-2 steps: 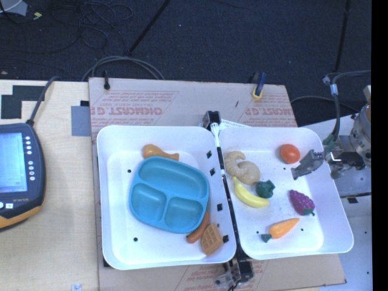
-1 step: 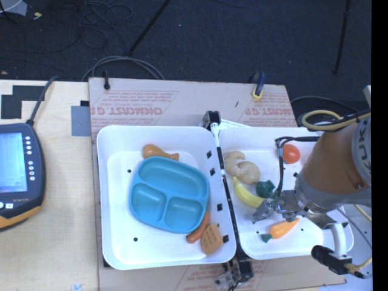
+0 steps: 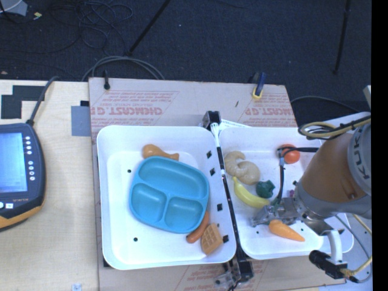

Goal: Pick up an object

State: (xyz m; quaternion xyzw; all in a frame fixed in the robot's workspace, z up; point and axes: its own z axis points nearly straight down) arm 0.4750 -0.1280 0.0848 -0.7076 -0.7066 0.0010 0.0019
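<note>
Fingers [image 3: 271, 217] sitting low in right bin [image 3: 257, 250]; can't tell if apart or together. Carrot [image 3: 286, 230] lying just beside fingers, looking light, hard, slippery; best grabbing thick middle.

Both white bins [image 3: 115, 162] look like smooth, slightly glossy moulded plastic. The blue divided tray [image 3: 170, 194] in the left bin is matt plastic with soft highlights. The toy foods, the banana [image 3: 248, 196], the carrot [image 3: 286, 230], the croissant [image 3: 241, 167] and the waffle [image 3: 211, 239], have the even, smooth look of plastic, the waffle with a ridged grid. The bins rest on a brown cardboard sheet [image 3: 182, 105], dull and printed, beside a pale wood-grain benchtop [image 3: 60, 235]. The arm [image 3: 336, 174] has a satin orange band and painted grey shell. The floor beyond is dark, rough carpet [image 3: 182, 29].
</note>
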